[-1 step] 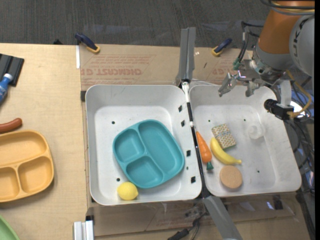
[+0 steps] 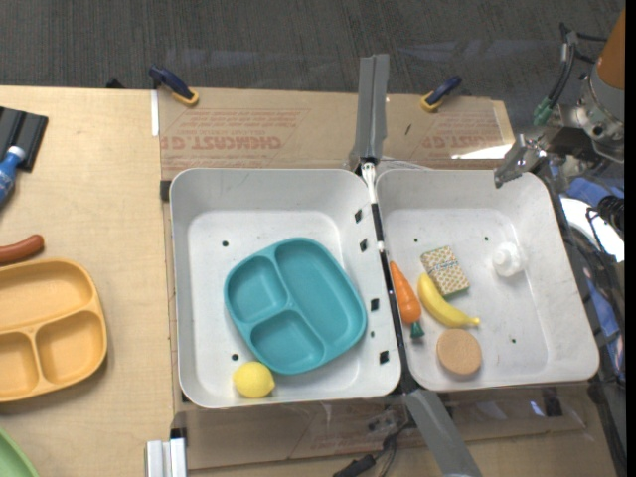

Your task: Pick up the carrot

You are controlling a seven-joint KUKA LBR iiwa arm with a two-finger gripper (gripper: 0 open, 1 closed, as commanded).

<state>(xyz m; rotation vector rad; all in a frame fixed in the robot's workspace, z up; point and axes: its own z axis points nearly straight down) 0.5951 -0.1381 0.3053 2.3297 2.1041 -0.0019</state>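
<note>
Carrot [image 2: 403,296], small orange plastic w/ green stub at its lower end, lies in the right white bin [image 2: 556,237], tight against the bin's left wall, tip pointing up-view. Just beside it to the right: a yellow plastic banana [image 2: 446,305], nearly touching. Above the banana a small tan patterned cube block [image 2: 444,270]; below it a round tan cork-like disc [image 2: 459,353]. A small white lump [image 2: 507,259] sits further right, apart from the rest.

Left white bin [image 2: 199,217] holds a teal three-compartment plate [image 2: 294,305] and a yellow ball [image 2: 254,379] near the front wall, touching the plate's edge.

Gripper [image 2: 517,162] is at the right bin's far right corner, well apart from the carrot; can't tell whether jaws are apart or together, nothing seen in them.

On the wooden tabletop [image 2: 89,167], left: orange divided tray [image 2: 45,331], reddish sausage-shaped piece [image 2: 20,249].
</note>
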